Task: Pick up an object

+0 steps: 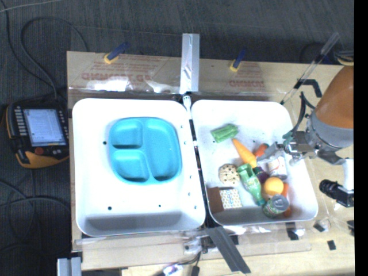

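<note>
A small orange piece (261, 149) lies in the right bin (201, 154), near its right wall and just left of the tool (289, 147), with a carrot (244, 152) and an orange ball (273, 186) close by; whether the tool is open cannot be told; a clean pick likely needs a centred descent clear of the neighbours

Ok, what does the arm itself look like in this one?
The arm is grey with a broad orange band above the wrist. Its pincer is a small grey metal piece with dark parts. Thin dark cables curve beside the wrist.
</note>
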Motion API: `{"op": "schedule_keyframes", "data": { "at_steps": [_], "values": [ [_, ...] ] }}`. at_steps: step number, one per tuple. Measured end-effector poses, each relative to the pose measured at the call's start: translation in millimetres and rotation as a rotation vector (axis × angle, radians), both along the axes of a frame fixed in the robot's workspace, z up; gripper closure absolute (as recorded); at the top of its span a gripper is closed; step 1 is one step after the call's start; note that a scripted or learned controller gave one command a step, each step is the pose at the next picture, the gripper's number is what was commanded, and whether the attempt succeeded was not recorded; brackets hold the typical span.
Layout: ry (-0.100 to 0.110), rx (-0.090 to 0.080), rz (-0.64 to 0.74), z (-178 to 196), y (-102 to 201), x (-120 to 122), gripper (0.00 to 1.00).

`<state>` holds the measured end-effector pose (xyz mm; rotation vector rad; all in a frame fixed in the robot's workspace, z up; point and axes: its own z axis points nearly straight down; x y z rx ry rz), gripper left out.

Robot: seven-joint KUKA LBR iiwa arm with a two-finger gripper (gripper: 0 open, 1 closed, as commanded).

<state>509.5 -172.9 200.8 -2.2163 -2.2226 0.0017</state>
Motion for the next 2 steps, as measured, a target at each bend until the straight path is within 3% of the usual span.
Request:
{"op": "schedule_keyframes", "data": {
  "at_steps": [1,2],
  "values": [
    [0.002,-0.002,-0.312,-52.3,3.5,70.9,0.00],
    [-0.011,-0.006,-0.328,-111.5,4.4,88.1,0.00]
  ]
}}
